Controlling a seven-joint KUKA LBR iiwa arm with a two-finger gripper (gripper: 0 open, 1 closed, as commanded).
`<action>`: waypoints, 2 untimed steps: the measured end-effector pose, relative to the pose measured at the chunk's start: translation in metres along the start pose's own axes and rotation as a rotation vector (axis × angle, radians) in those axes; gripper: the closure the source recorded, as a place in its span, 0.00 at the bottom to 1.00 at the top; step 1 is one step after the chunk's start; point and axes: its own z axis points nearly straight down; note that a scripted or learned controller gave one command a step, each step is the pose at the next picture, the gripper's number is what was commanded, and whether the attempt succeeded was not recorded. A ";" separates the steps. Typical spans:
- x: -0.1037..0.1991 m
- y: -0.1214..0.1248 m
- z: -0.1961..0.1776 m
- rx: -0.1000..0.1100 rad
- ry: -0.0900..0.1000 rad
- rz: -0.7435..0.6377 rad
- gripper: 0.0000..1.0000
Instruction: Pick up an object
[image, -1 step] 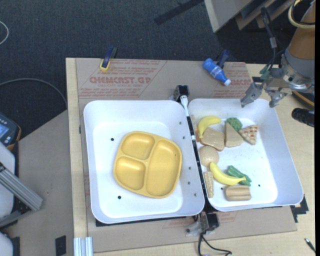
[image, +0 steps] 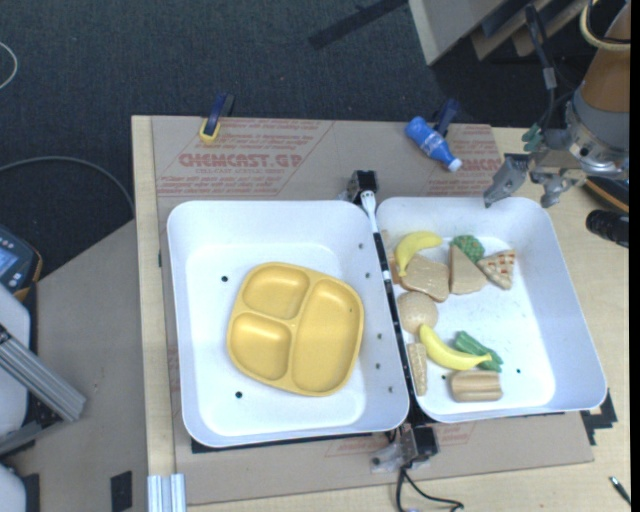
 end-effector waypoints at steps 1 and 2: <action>0.000 0.001 0.064 0.007 0.002 0.000 0.00; -0.005 -0.007 0.114 0.006 0.001 0.001 0.00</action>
